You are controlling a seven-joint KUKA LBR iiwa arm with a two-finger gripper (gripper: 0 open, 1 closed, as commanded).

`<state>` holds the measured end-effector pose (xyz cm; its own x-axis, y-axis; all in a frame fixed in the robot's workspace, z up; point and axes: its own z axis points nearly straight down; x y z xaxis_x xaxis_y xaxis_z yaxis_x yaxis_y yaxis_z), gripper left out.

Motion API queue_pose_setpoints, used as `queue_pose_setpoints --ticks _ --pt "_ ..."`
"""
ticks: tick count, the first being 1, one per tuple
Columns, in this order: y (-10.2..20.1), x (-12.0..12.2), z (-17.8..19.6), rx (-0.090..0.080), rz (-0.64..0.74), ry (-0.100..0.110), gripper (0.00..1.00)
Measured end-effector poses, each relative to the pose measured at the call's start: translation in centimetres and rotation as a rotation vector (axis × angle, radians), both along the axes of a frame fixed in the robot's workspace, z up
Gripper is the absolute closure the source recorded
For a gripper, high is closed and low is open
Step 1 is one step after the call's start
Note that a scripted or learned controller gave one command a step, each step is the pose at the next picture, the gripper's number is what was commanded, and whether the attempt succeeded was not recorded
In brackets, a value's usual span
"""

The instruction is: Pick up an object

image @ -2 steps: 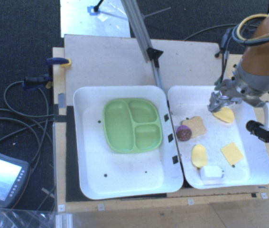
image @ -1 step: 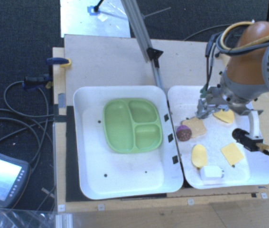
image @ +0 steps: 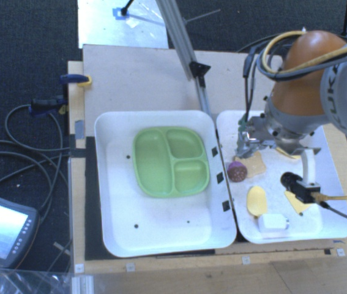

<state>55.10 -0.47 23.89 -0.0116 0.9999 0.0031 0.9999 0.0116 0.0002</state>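
Metal-grey, my two-finger gripper (image: 245, 147) hangs low in the right white bin (image: 338, 225), at its upper left; I cannot tell how it is set. Just below it lie a pale tan flat piece (image: 257, 163) and a small dark purple round object (image: 237, 171), side by side. Further down I see a yellow oval piece (image: 256, 199) and a white rectangular block (image: 273, 222). The left white bin (image: 115, 225) carries a green three-compartment plastic tray (image: 171, 162).
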Motion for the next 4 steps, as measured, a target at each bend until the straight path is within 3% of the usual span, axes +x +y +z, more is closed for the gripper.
queue_pose_setpoints --ticks 2,3,4 --pt "9.8 -5.8 -0.6 0.000 0.001 0.002 1.00" --pt "10.2 -5.6 -1.7 -0.003 -0.005 0.002 1.00" --pt "10.2 -5.6 -1.7 -0.002 -0.009 0.000 0.00"
